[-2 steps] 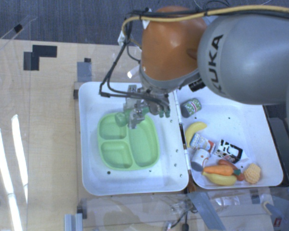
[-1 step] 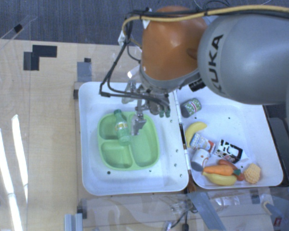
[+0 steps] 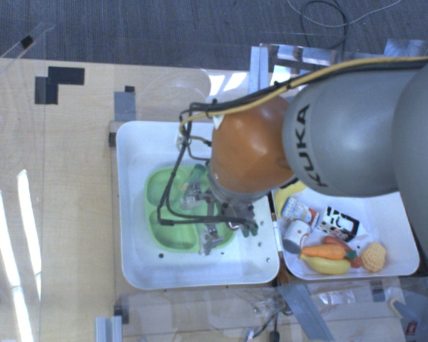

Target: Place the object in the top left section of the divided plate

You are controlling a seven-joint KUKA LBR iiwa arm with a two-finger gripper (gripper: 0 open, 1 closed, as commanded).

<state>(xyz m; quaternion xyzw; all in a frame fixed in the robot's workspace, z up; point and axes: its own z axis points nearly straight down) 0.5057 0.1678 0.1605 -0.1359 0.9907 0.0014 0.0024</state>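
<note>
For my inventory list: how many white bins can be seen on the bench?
2. The left bin holds the green divided plate, under the pincer. The right bin holds toy food, including a banana; the arm covers much of it.

Divided plate [image 3: 164, 212] in left bin [image 3: 139, 191], tool [image 3: 212, 228] above it

The grey arm [image 3: 371, 112] reaches in from the right, its orange band [image 3: 246, 152] bent downward. The gripper [image 3: 214, 226] points straight down below it.
</note>
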